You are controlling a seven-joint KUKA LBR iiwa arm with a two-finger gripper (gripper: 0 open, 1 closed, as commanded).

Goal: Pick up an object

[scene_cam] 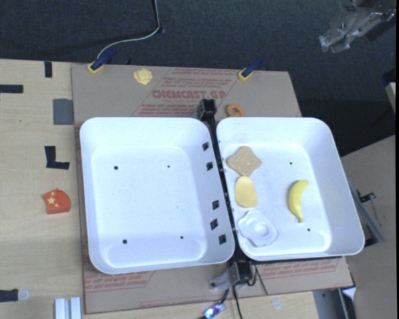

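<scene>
Right bin holds a banana, a tan toast slice, a yellow oval piece and a white object (hard to make out against the bin). End effector sits blurred at top right, well apart; grip state indiscernible. Left bin alongside.

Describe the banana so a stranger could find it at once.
Look in the right-hand white bin. The banana lies alone toward its right side, apart from three items stacked along the left wall. It is the only curved, bright yellow piece.
</scene>
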